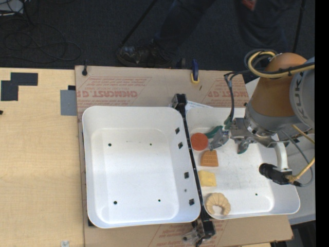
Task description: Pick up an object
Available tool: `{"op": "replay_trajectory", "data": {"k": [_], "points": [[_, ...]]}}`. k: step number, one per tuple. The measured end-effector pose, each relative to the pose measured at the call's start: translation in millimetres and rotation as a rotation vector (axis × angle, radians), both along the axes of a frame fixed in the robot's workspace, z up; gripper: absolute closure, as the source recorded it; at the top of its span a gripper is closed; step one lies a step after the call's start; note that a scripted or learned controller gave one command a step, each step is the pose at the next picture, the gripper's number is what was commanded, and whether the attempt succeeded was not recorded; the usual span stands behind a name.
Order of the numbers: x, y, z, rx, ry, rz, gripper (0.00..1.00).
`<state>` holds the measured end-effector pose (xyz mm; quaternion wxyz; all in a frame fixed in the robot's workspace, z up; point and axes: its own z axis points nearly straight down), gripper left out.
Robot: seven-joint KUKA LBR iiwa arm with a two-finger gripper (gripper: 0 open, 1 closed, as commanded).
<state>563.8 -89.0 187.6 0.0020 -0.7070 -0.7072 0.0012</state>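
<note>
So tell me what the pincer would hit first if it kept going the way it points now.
The pincer points toward the bins' divider, with the red-orange round piece just ahead, so it would likely meet that first. Its height above the bin is unclear, so it might pass over.

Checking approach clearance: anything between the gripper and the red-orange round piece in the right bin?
Nothing visible. The gripper hangs just right of the red-orange round piece, with bare bin floor between them. The orange wedge lies just below the piece, and the black divider is on its far left, both off that line.

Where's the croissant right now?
The croissant lies in the right bin's near-left corner, just below the yellow block, beside the divider between the bins.
</note>
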Motion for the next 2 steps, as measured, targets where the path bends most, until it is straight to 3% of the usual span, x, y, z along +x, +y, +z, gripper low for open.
{"op": "replay_trajectory", "data": {"k": [1,2], "points": [[22,-5,-106,-0.001,-0.001,-0.001,0.0],[78,8,-100,-0.001,-0.007,0.003,0.0]]}}
